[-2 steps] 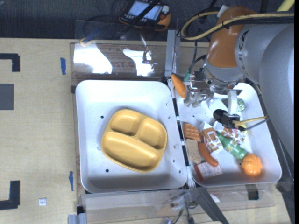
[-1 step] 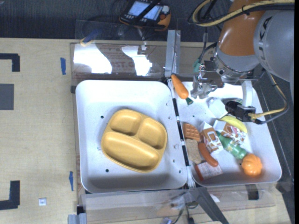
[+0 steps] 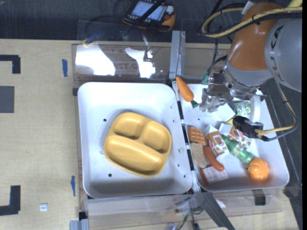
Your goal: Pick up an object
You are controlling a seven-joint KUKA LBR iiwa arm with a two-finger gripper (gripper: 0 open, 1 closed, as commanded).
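My gripper point(image 3: 211, 103) hangs over the back left part of the right bin point(image 3: 280, 176), below the orange band of the arm point(image 3: 252, 37). An orange carrot point(image 3: 184, 90) lies just to its left on the divider between the bins. In front of the gripper lie a brown waffle piece point(image 3: 195, 134), a red sausage point(image 3: 214, 160), a small red and white carton point(image 3: 218, 144), a green bottle point(image 3: 240, 150) and an orange fruit point(image 3: 258, 169). I see nothing held by the gripper.
The left bin point(image 3: 91, 99) holds a yellow divided plate point(image 3: 137, 143). A green packet point(image 3: 243, 108) sits under the arm at the back right. A handheld pendant point(image 3: 147, 13) lies behind the bins. Cables point(image 3: 225, 20) loop above the arm.
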